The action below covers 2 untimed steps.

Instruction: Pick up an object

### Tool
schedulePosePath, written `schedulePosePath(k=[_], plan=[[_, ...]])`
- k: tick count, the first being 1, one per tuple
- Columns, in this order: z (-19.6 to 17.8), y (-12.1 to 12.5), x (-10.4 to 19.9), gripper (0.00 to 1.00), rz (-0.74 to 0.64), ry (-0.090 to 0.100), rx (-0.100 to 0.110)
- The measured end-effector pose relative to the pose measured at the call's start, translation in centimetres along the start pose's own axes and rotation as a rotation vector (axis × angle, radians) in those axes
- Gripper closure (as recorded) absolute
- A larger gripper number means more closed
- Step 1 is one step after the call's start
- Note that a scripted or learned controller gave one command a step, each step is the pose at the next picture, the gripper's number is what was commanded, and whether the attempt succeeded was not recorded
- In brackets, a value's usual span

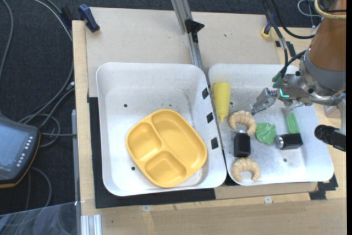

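Two jaws spread wide on the gripper (276, 110), holding nothing; right bin (308, 169) counts two croissants (242, 121), one yellow bottle (221, 98), one black block (241, 145), one green wad (266, 133).

- Two shallow white bins: the left (137, 85) and the right (308, 168).
- One yellow plastic plate with three compartments (166, 147).
- One yellow plastic squeeze bottle (221, 99).
- Two tan curved croissant-shaped toys: the upper (242, 121) and the lower (246, 169).
- One small black rectangular block (241, 145).
- One crumpled green lump (266, 133).
- One slim green stick (291, 121).
- One short dark cylinder with a silvery end (289, 141).
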<state>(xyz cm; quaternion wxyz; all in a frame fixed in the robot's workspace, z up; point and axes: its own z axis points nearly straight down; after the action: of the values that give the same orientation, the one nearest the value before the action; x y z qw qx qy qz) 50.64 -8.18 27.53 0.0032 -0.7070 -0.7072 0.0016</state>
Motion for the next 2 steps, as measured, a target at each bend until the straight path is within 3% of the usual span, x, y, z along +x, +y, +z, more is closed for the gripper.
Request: schedulePosePath(k=[1, 2], plan=[[-0.2, 0.1, 0.0, 0.0, 0.0, -0.001, -0.006], [4.1, -0.4, -0.2, 0.0, 0.0, 0.0, 0.0]])
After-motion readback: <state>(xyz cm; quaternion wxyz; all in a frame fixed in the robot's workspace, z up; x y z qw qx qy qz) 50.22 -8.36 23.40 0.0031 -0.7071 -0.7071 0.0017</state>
